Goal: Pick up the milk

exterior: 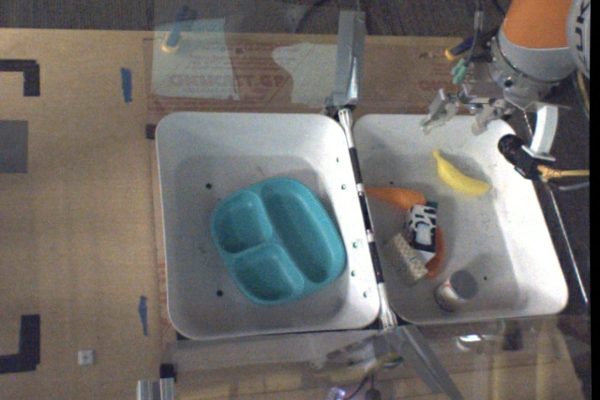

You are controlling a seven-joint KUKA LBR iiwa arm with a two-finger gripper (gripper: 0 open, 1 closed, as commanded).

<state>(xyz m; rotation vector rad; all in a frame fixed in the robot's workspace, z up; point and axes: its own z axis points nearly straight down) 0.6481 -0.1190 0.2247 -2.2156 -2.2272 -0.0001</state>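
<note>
The milk (423,222) is a small carton with black and white patches, lying in the middle of the right bin (525,248). It rests between an orange carrot (397,197) and a reddish sausage (437,255). My gripper (465,111) hangs over the bin's far edge, up and to the right of the milk and well apart from it. Its fingers are spread open with nothing between them.
A yellow banana (461,177) lies in the right bin below the gripper. A tan cracker-like piece (405,259) and a grey cup (457,288) sit near that bin's front. The left bin (187,155) holds a teal divided plate (277,240).
</note>
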